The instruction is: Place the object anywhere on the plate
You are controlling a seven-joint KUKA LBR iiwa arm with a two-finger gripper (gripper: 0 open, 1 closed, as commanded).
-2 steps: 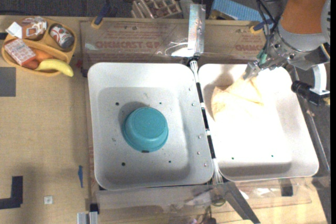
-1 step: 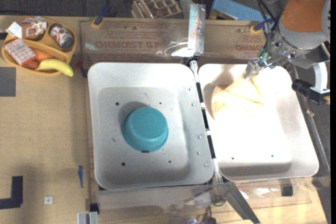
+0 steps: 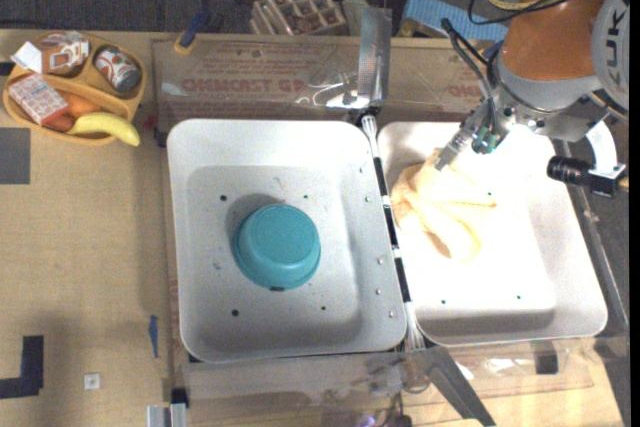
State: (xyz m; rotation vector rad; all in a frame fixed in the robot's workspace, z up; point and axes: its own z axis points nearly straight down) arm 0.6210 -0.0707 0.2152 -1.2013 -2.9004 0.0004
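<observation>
The pale yellow object [image 3: 440, 210] lies in the right bin [image 3: 560, 300], at its left part, near the centre of the frame. Your end effector [image 3: 462, 143] sits at its upper edge; I cannot tell its state. The teal plate [image 3: 278, 245] waits in the left bin [image 3: 200, 165].

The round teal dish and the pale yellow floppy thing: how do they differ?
The round teal dish is solid, deep-coloured and neatly circular; the pale yellow floppy thing is washed-out, irregular and crumpled. The dish lies in the left white bin, the yellow thing in the right white bin. Both rest on a bin floor.
</observation>
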